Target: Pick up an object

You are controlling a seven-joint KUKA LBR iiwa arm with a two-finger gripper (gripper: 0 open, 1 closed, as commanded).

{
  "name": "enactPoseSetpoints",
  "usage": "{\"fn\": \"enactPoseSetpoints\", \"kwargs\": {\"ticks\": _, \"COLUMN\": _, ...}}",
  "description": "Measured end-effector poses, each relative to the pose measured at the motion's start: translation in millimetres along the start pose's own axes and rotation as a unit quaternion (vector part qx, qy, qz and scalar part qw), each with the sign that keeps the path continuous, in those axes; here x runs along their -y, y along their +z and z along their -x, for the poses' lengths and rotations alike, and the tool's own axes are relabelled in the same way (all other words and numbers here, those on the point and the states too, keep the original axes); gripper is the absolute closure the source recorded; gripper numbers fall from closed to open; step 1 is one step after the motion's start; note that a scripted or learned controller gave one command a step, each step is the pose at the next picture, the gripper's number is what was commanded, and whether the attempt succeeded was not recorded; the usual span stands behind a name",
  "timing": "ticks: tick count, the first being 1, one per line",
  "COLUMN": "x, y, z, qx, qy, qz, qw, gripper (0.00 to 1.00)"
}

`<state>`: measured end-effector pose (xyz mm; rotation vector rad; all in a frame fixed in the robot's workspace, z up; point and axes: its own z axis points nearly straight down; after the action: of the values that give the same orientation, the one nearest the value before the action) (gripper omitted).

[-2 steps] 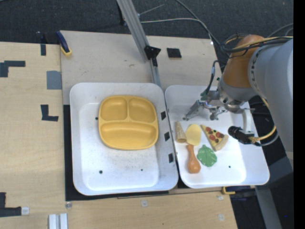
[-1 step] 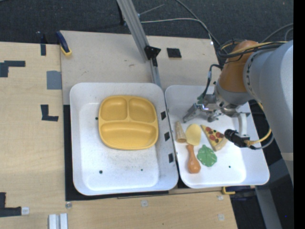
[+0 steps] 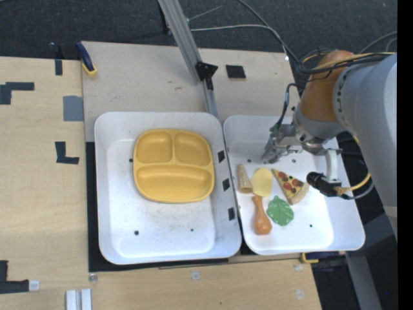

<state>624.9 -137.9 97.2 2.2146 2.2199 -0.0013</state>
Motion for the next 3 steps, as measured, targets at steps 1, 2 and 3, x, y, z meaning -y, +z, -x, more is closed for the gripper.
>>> {"fn": "enactPoseSetpoints", "kwargs": {"ticks": 1, "x": -4, "y": -45, "z": 6, "qx": -0.002, "qy": 0.001, "qz": 0.000, "qw": 1.0000, "gripper": 1.00}}
{"fn": "enactPoseSetpoints", "kwargs": {"ticks": 2, "x": -6, "y": -88, "z": 3, "qx": -0.002, "qy": 0.000, "qz": 0.000, "qw": 1.0000, "gripper": 1.00}}
{"fn": "enactPoseSetpoints", "kwargs": {"ticks": 3, "x": -7, "y": -125, "z": 3, "qx": -0.002, "qy": 0.000, "qz": 0.000, "qw": 1.0000, "gripper": 1.00}}
